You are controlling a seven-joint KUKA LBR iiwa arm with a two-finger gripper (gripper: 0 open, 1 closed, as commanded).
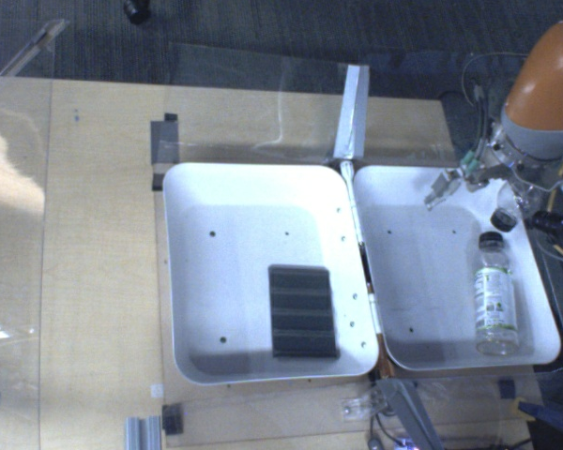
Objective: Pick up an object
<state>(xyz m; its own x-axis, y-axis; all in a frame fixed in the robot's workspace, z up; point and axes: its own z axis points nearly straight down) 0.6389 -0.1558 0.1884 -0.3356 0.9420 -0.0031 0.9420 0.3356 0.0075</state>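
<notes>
A clear plastic bottle (495, 296) with a black cap and a pale label lies along the right side of the right bin (403, 251), cap pointing to the back. A black ribbed rectangular block (303, 312) lies flat at the front of the left bin (197, 251). My gripper (474, 202) hangs over the back right part of the right bin, just behind the bottle's cap. It stands open, one finger (441, 187) to the left and the other to the right, with nothing between them.
The grey arm with its orange band (546, 73) comes in at the top right. A metal divider strip (351, 111) stands behind the seam between the bins. Wooden bench (75, 251) lies to the left.
</notes>
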